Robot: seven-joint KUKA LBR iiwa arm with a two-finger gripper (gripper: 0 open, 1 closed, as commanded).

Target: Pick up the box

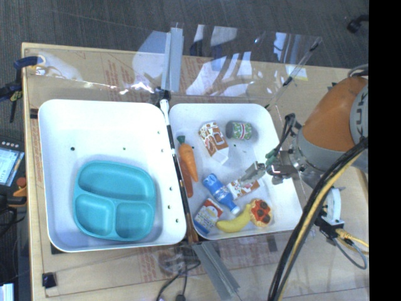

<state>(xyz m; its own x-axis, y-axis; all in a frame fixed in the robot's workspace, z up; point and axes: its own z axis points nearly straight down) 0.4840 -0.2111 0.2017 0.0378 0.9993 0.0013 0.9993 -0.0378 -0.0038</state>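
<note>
Desk (94, 80) w/ two white bins side by side. The left bin (56, 124) has a teal divided plate (114, 200). The right bin (266, 119) has all the clutter. The arm (332, 127) comes in from the right, and the end effector (259, 168) is low over that bin's right half. Can't tell from this angle if it's apart or together, and I see nothing held.

The box (244, 185) I'm taking as the target is the slim red/white one. It's just near-left of the end effector, prob not touching, w/ its long axis running near-left to far-right. IMO only a short move is needed, w/ the grip set across that axis. The blue bottle (219, 193) sits right beside it on the left and the banana (233, 224) is nearer. Another squarer box (213, 138) lies farther back, fwiw.
</note>
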